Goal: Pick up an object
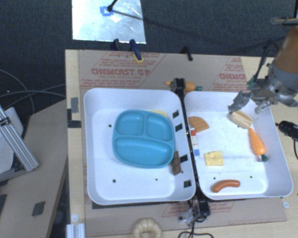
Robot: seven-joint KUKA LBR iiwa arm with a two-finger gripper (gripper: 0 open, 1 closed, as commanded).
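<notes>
Over the right bin (282,180), my gripper (250,102) hangs with fingers spread apart, gripping nothing. Just below them lies a tan bread piece (241,119), touching the bin floor, with a carrot (257,143) just beside it.

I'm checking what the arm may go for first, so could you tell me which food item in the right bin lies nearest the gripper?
The tan bread-like block, directly below the gripper; the carrot, cheese square and sausage lie farther down.
</notes>
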